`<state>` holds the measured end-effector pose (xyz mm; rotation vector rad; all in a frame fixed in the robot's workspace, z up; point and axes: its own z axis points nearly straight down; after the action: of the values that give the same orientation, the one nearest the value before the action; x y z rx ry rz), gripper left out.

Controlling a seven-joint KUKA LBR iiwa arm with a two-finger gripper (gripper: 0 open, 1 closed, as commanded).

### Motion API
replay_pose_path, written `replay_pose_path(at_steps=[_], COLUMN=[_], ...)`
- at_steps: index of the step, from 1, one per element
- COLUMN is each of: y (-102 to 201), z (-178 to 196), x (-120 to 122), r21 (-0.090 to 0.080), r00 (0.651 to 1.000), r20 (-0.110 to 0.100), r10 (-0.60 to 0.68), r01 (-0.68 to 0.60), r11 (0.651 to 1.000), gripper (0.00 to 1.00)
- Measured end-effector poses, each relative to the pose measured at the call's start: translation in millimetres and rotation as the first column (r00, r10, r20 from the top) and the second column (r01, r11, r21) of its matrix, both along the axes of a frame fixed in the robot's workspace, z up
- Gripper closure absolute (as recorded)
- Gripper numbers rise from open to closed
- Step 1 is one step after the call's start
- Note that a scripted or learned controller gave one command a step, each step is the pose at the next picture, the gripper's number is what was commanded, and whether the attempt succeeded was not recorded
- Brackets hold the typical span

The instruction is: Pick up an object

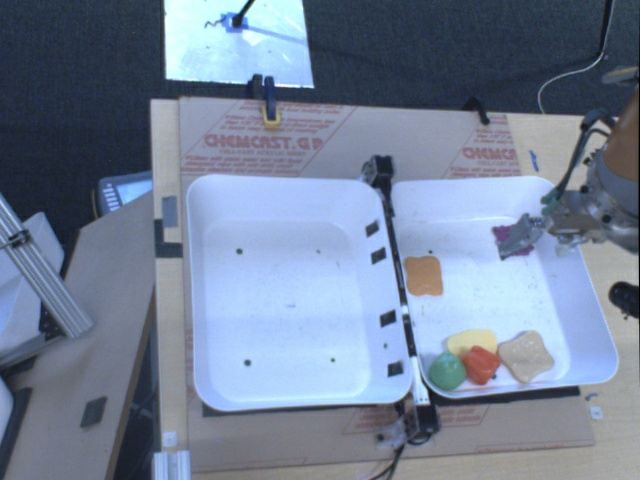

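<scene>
Robot arm (612,173), seen at the view's right edge: grey metal wrist section, rounded, with an orange band above it at the edge. Thin dark cables (573,163) curve down along the wrist's near side. Gripper (520,236): small grey-silver block with pale metal parts, a greenish spot near its base, and a darker purplish-grey tip. Finer details are too blurred to make out.

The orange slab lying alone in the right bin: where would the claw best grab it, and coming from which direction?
Probably straight down from above. The orange slab lies flat on the right bin's floor with open space around it, so the fingers could close across its two long side edges, its narrower span. It sits near the divider between the bins, so a sideways approach from there looks cramped.
</scene>
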<state>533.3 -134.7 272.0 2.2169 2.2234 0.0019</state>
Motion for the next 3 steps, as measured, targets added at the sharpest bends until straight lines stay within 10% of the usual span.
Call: replay_pose_path(at_steps=[1, 2, 3], y=[0, 99, 145], z=[11, 81, 237], x=[1, 21, 18], r21=[-0.001, 0.001, 0.002], r00=[1.000, 1.000, 1.000], r20=[0.004, 0.008, 0.020], r10=[0.003, 0.010, 0.007], r01=[-0.003, -0.010, -0.008], r11=[1.000, 1.000, 1.000], gripper=[1.00, 1.00, 1.00])
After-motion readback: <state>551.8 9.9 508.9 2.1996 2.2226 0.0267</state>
